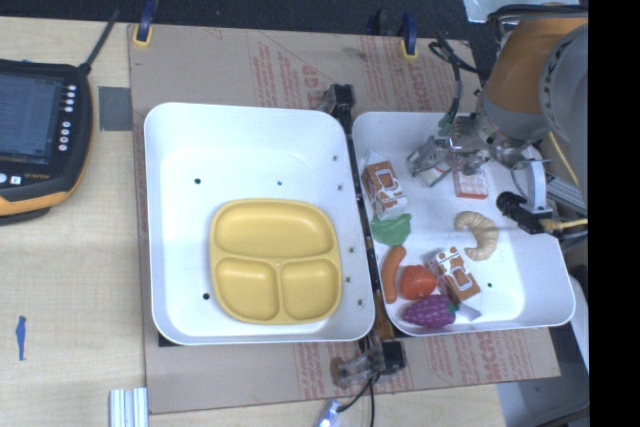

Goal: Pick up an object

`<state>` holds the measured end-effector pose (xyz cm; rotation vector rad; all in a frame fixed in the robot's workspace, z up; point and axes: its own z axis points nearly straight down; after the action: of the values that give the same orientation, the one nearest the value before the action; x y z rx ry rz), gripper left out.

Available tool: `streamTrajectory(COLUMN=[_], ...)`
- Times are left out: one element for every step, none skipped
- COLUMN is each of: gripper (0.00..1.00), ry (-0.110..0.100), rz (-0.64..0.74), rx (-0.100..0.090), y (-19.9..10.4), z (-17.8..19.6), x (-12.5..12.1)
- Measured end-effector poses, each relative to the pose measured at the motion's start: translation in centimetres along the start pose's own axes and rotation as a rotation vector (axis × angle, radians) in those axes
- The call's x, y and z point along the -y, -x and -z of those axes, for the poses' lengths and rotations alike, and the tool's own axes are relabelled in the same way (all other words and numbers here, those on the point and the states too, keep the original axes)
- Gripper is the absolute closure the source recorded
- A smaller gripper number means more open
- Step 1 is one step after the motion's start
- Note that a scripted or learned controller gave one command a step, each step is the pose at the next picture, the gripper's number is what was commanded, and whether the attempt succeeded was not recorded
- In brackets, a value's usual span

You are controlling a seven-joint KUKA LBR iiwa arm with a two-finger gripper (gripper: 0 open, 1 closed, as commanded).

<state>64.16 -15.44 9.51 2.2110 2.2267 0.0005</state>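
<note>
My gripper (430,164) hangs low over the upper part of the right bin (530,307), open, with nothing between its fingers. A small red and white packet (471,185) lies just to its right, partly under the wrist. Left of the gripper a brown snack packet (382,185) lies near the bin's left wall. Lower down are a green leafy toy (392,229), a beige croissant (478,234), an orange sausage shape (391,267), a red tomato (417,283), a second brown packet (456,273) and purple grapes (430,312).
The left bin (180,145) holds a yellow divided plate (276,260). A black clamp (341,99) sits at the top of the wall between the bins. A tablet (35,135) in an orange frame lies on the bench at far left.
</note>
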Motion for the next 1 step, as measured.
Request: streamTrajectory(gripper=[0.00], ry=[-0.003], rz=[-0.004], rx=[-0.002], y=[3.70], z=[8.43], x=[-1.51])
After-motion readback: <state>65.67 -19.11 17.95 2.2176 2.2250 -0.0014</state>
